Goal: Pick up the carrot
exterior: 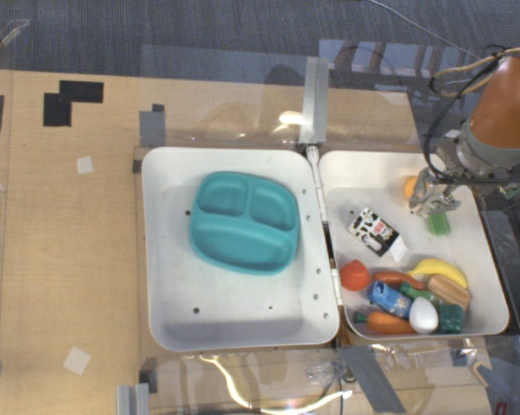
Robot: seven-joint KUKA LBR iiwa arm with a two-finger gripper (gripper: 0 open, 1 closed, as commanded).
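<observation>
We are seeing the gripper (434, 199) hanging over the upper right part of the right bin (493, 271), but its fingertips are too small and blurred for us to say how they stand; we cannot tell whether anything is sitting between them. An orange fruit (410, 186) is lying partly hidden just to the gripper's left, and a small green piece (439, 224) is lying just below it. The arm itself is running out of view at the right edge.

We are finding the carrot (388, 322) near the front wall of the right bin, at the lower left of a crowded pile. It is lying flat, with its long axis running roughly left to right. Its right end is tucked against a white egg (423, 316), so we cannot make out which end is the tip. It is orange and smooth, with a rounded left end.

A blue packet (386, 297) is lying just above the carrot, a red tomato (355, 275) is sitting up and to its left, and a banana (440, 271) is lying further right. A black and white carton (372, 230) is resting apart, nearer the bin's centre.

In the left bin (161, 232), a teal divided plate (243, 221) is lying flat.
</observation>
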